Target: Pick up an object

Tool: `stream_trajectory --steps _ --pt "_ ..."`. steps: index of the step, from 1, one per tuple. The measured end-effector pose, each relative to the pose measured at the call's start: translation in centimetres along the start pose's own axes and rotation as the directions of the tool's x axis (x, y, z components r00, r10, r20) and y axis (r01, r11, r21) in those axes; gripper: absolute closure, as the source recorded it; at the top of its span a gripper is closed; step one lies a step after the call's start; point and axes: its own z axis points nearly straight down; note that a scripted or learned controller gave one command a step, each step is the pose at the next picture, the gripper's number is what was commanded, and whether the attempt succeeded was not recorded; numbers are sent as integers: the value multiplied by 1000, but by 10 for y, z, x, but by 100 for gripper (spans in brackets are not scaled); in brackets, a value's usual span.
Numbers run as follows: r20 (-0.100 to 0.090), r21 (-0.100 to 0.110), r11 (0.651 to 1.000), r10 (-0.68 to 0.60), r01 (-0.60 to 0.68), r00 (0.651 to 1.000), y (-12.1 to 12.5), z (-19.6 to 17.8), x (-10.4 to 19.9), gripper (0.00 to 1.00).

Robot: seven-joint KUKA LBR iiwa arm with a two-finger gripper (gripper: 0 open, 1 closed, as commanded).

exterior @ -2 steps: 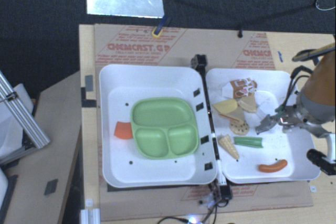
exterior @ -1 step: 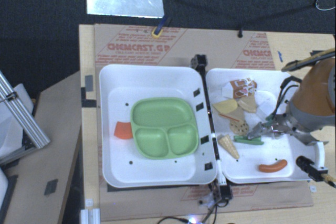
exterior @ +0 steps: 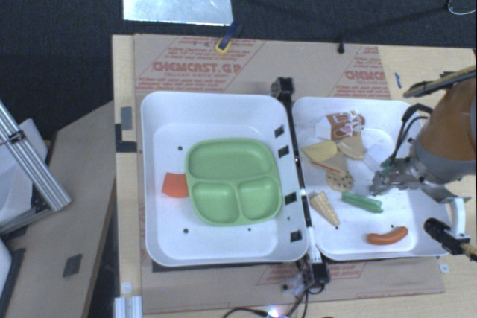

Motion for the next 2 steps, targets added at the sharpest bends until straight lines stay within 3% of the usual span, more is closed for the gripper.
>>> stream_trajectory --steps 2 --pt "1 -2 1000 -3 3 1000 3 -90 1 100"
